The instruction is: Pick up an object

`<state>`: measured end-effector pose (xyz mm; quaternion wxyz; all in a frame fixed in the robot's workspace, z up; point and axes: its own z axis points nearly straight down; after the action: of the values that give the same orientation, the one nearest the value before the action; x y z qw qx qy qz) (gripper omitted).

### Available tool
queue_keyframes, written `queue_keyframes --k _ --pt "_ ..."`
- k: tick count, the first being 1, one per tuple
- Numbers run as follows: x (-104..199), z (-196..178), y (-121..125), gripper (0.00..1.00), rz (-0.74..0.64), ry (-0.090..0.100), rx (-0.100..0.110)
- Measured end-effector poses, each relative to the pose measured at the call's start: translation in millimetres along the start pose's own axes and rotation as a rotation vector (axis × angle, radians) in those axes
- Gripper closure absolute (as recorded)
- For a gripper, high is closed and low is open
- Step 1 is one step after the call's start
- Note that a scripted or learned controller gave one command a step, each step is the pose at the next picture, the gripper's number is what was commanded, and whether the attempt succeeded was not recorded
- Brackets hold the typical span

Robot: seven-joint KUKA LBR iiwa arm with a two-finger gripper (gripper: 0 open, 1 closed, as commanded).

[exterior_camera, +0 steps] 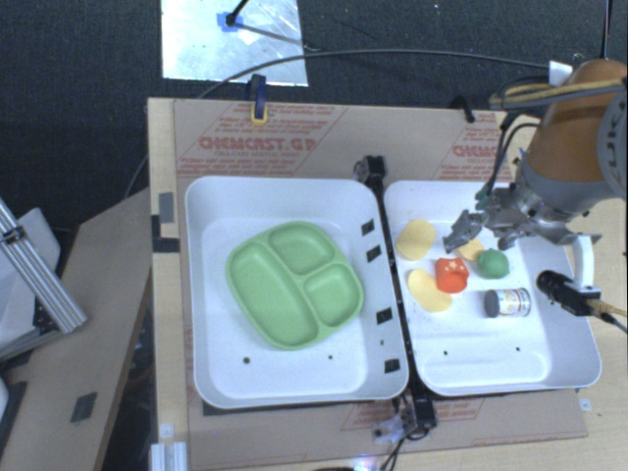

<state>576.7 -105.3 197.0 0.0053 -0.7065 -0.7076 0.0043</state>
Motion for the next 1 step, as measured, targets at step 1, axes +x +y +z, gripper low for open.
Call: queue_keyframes --k 1 --pt "0.2 -5.8 2.3 0.00 -0.002 -0.002 -0.011"
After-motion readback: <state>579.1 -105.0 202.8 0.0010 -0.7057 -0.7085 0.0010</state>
